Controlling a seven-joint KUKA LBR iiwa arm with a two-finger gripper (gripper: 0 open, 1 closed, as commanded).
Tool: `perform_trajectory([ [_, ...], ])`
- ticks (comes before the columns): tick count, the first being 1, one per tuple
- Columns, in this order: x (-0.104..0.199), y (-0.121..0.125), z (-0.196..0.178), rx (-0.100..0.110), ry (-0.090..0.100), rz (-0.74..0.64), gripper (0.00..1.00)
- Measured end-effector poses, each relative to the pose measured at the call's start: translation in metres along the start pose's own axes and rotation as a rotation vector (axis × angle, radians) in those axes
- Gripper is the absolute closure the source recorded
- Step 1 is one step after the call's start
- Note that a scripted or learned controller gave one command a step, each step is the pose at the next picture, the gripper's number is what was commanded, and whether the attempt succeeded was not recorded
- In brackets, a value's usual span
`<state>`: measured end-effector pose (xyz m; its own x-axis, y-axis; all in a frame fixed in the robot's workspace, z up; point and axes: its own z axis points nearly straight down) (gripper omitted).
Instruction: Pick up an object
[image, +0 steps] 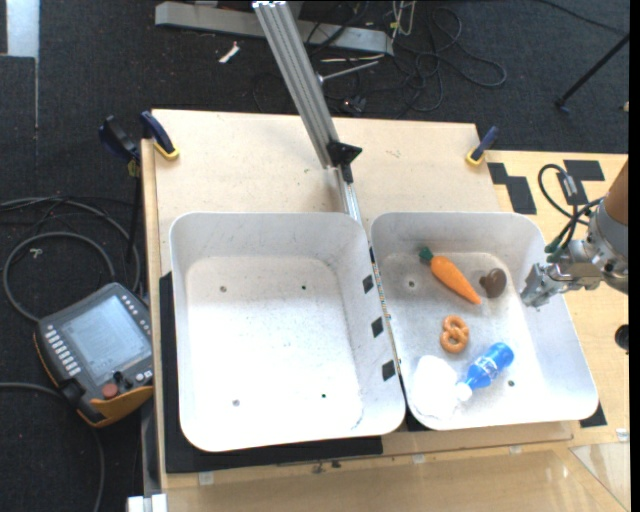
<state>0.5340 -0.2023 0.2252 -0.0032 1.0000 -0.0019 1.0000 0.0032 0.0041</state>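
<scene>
White bins: two; carrot: one

You are looking at a pale wooden desk sitting on dark carpet. Left of the desk, a grey-and-orange control pendant is lying on the carpet, its black cables looping beside it. Behind the desk, more cables are trailing.
</scene>
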Motion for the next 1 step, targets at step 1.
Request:
perform_trajectory([
  [1,0.0411,0.0234,-0.0045,0.001,0.002,-0.004,1.0],
])
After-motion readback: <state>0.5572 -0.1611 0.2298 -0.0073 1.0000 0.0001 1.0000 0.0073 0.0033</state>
